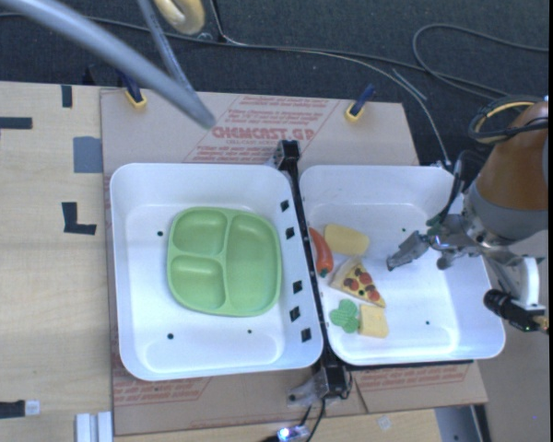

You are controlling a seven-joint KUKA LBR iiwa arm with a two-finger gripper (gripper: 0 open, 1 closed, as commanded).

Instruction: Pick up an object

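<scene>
Several toy foods lie at the left side of the right bin (461, 339): a red-orange pepper (323, 250), a yellow cheese block (347, 239), a pizza slice (358, 283), a green broccoli piece (345, 317) and a yellow wedge (375, 322). My gripper (422, 259) hangs over the bare middle of that bin, to the right of the foods and apart from them. Its fingers (399, 256) are spread open, and nothing sits between them. The arm's orange band (516, 168) is at the right edge.
A green divided plate (225, 261) lies in the left bin (129, 247). A black divider clip row (300, 265) runs between the bins. A grey pole (120, 40) crosses the upper left. Cables trail over the dark floor behind the bench.
</scene>
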